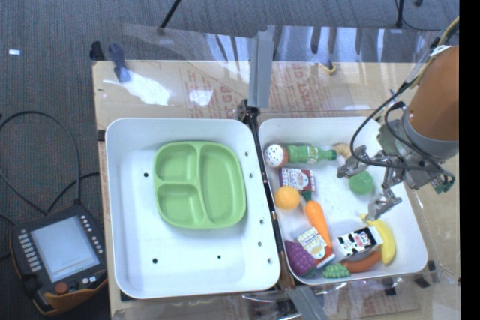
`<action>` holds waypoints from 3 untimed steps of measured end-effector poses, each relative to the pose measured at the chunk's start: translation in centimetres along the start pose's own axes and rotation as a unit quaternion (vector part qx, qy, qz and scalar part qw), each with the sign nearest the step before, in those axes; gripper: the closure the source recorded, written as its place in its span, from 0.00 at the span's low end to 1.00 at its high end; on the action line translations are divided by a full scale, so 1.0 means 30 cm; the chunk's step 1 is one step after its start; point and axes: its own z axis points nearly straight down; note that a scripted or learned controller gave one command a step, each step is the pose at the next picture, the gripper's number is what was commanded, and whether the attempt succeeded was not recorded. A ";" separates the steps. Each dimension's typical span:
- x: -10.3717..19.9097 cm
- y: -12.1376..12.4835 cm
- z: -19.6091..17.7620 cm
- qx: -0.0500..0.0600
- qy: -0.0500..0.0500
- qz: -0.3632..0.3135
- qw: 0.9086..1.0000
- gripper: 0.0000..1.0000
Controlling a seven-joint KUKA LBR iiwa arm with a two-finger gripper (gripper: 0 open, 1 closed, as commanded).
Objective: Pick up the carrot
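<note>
1. We take the green ball (361, 183) in the right bin (417, 232) as our landmark; the carrot (318, 219) lies to its lower left, well apart from it, tip pointing down toward the grapes (298, 258).
2. The pincer (371, 180) hovers right at the green ball, its fingers (351, 165) spread wide with nothing between them.
3. We judge the carrot a light, stiff plastic toy with a smooth, slippery skin.
4. It tapers, so we would grip across its thicker upper half, where flat fingers slide least.
5. An orange (286, 198) sits just beside the carrot's top and a small carton (312, 242) touches its tip, both further from the ball, so side clearance is tight.
</note>
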 end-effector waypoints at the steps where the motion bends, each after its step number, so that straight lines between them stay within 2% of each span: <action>1: 0.004 0.172 0.388 -0.002 0.002 -0.044 0.999 0.00; 2: -0.001 0.176 0.356 -0.002 0.001 -0.044 0.999 1.00; 3: 0.027 0.415 0.087 0.001 -0.003 -0.025 1.000 1.00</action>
